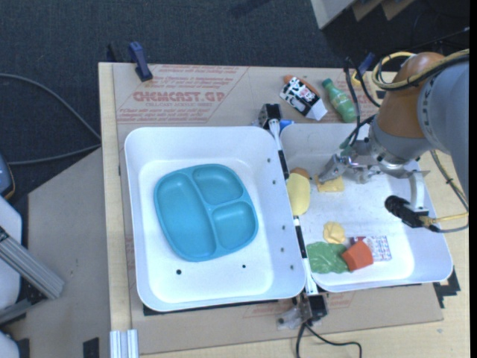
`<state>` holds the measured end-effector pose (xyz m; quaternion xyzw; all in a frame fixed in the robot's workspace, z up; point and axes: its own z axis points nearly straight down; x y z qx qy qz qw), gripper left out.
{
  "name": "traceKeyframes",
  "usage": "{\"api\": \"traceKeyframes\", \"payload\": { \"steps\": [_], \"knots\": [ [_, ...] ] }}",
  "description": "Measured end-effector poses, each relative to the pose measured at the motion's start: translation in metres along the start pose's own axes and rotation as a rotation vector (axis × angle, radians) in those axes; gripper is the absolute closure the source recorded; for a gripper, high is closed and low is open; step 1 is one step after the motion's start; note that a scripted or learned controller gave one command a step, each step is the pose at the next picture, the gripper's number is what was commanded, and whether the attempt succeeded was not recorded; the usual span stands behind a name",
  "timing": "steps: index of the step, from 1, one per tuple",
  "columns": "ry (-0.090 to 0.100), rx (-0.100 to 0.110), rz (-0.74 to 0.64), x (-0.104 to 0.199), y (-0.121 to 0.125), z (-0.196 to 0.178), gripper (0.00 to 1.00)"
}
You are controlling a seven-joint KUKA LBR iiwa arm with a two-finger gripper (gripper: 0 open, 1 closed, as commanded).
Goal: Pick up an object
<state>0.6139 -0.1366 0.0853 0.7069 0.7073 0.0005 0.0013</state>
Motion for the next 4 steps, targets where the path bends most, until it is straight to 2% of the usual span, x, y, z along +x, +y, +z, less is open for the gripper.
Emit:
{"api": "traceKeyframes", "payload": {
  "steps": [1,2,3,4],
  "knots": [
    [-0.004,-0.009,-0.001,-0.001,0.003,-0.014,1.00],
    [-0.002,-0.004,-0.001,0.000,0.001,-0.011,0.00],
    [-0.004,-0.007,-0.002,0.000,0.002,-0.022,1.00],
    [-0.004,-0.006,-0.001,0.000,0.002,-0.021,0.00]
  ]
}}
